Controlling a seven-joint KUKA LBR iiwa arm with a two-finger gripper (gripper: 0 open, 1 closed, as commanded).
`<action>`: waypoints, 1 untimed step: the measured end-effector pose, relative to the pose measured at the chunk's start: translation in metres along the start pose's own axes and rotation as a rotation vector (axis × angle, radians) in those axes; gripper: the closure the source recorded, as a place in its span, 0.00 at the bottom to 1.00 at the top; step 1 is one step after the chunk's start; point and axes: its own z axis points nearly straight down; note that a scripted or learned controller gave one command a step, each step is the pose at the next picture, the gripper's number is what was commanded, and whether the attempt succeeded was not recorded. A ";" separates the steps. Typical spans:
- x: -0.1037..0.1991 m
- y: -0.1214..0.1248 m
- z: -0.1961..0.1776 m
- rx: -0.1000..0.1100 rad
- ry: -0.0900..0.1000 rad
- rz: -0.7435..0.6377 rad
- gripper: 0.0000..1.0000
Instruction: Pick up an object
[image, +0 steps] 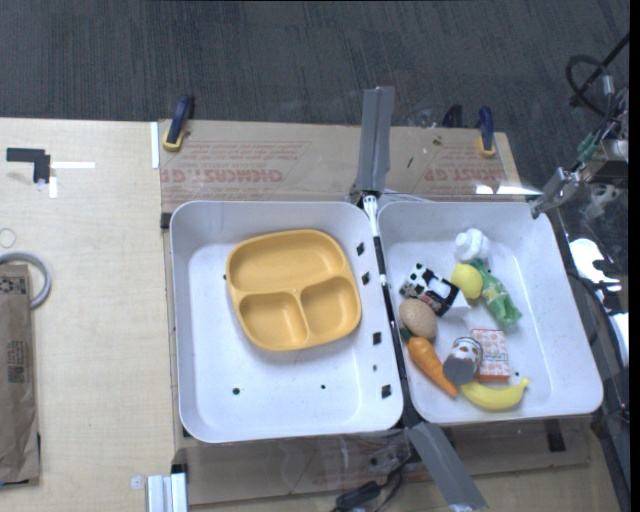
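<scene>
The right bin (560, 300) holds several small objects. A white crumpled piece (469, 242) lies at the back, with a yellow lemon (467, 280) and a green bottle (497, 298) just in front of it. A black-and-white cow-patterned toy (430, 288) sits near the bin's left wall, above a brown egg-shaped item (418, 319). Toward the front lie an orange carrot (431, 364), a small can (462, 358), a red-and-pink box (490, 356) and a yellow banana (494, 395).
The left bin (200, 350) holds a yellow divided tray (293, 290). A grey divider post (375, 140) stands between the bins at the back. Grey hardware with cables (590, 170) hangs over the right bin's far right corner. Cardboard (260, 165) lies behind the bins.
</scene>
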 end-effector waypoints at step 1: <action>0.012 0.031 0.125 -0.002 0.000 -0.225 0.00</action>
